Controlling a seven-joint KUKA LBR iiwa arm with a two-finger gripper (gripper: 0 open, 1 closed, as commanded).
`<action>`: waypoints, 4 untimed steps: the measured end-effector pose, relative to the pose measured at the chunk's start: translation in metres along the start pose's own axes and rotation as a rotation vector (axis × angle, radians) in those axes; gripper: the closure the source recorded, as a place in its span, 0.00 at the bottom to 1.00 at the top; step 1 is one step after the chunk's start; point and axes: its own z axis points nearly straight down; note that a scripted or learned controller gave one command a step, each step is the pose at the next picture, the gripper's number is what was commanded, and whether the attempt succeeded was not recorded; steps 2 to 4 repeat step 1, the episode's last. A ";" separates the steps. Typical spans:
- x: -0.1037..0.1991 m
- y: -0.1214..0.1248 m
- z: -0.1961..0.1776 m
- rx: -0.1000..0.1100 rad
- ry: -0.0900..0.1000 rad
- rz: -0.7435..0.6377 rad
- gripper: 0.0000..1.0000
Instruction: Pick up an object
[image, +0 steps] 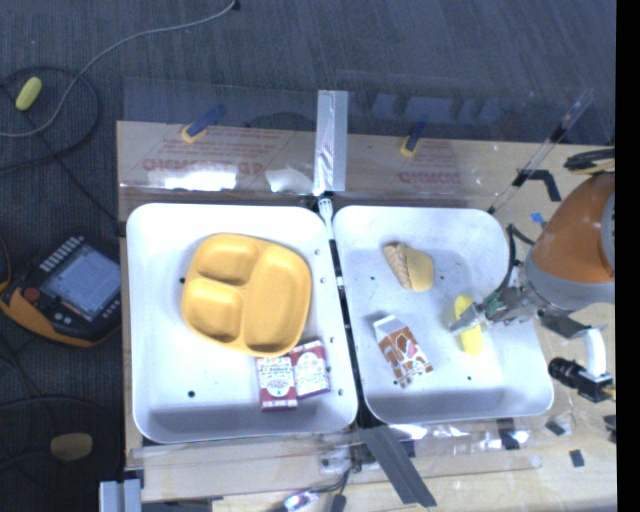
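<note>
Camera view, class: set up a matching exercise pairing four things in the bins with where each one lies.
Things:
1. yellow divided tray
2. red and white carton
3. bread roll
4. brown and white carton

Places:
A. right bin, far half
B. left bin, centre
C. right bin, near half, left of centre
D. left bin, near edge, by the divide

Pairs: 1-B, 2-D, 3-A, 4-C
</note>
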 end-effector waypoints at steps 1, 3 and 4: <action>0.069 0.077 -0.133 0.020 -0.001 0.153 1.00; 0.069 0.077 -0.133 0.020 -0.001 0.153 1.00; 0.069 0.077 -0.133 0.020 -0.001 0.153 1.00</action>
